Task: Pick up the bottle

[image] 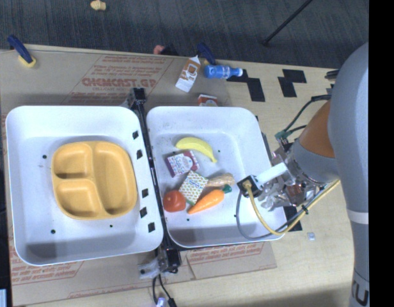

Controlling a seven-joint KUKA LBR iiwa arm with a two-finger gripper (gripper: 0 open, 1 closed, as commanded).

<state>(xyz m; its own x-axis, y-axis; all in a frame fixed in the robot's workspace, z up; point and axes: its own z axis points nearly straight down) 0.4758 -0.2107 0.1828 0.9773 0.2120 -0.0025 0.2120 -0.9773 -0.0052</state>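
Grey arm segments were seen entering from the right of the frame, with the orange band showing at mid right and the wrist bent down and leftward toward the right bin (264, 133). The claw (264, 194) was positioned over that bin's right rim, at the lower right of the bin, surrounded by yellow and black cables looping below it. Whether the claw was released or clenched could not be told, as the tips were lost among the cabling.

The bottle (219, 72), blue with a pale cap end, was found lying on its side on the bench (299, 274) in the upper middle of the frame, outside both bins and well apart from the claw. A small carton (187, 74) lay just to its left.

Inside the right bin, a banana (197, 148), a red packet (181, 164), a checked box (193, 187), a carrot (208, 201) and a tomato (174, 201) were clustered left of the claw. A yellow divided tray (93, 178) was held in the left bin (24, 126).
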